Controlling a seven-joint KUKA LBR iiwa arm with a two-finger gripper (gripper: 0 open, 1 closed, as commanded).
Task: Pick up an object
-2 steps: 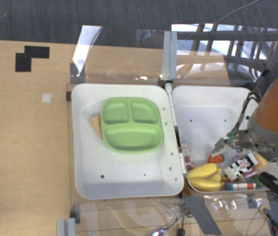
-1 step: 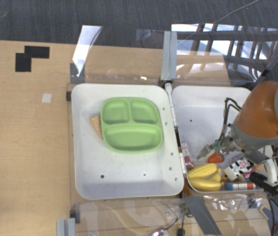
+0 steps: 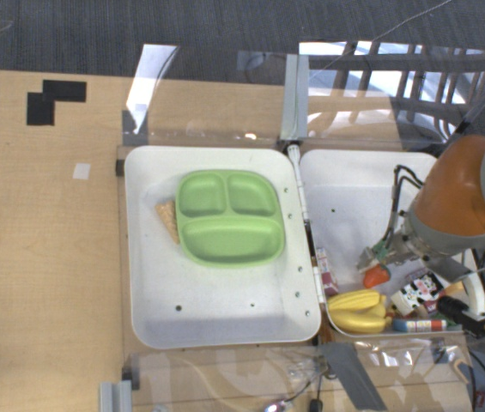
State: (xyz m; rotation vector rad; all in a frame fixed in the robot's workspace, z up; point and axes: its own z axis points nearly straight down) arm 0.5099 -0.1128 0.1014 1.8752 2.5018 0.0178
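Orange-red, small rounded plastic toy (image 3: 377, 275) lies in the right white bin (image 3: 345, 187) at five o'clock, just beside the yellow plastic banana (image 3: 358, 309). Probably light, stiff, slick: pinch its middle. Gripper (image 3: 385, 251) hovers above; its state I cannot tell.

A small orange-red toy (image 3: 377, 275) lies directly beneath the claw (image 3: 382, 257) in the right bin, apparently touching its tip. Just below and left of the claw, a yellow banana (image 3: 358, 310) rests on its side against the bin's near wall. A marker (image 3: 422, 324) lies flat, lower right of the claw.
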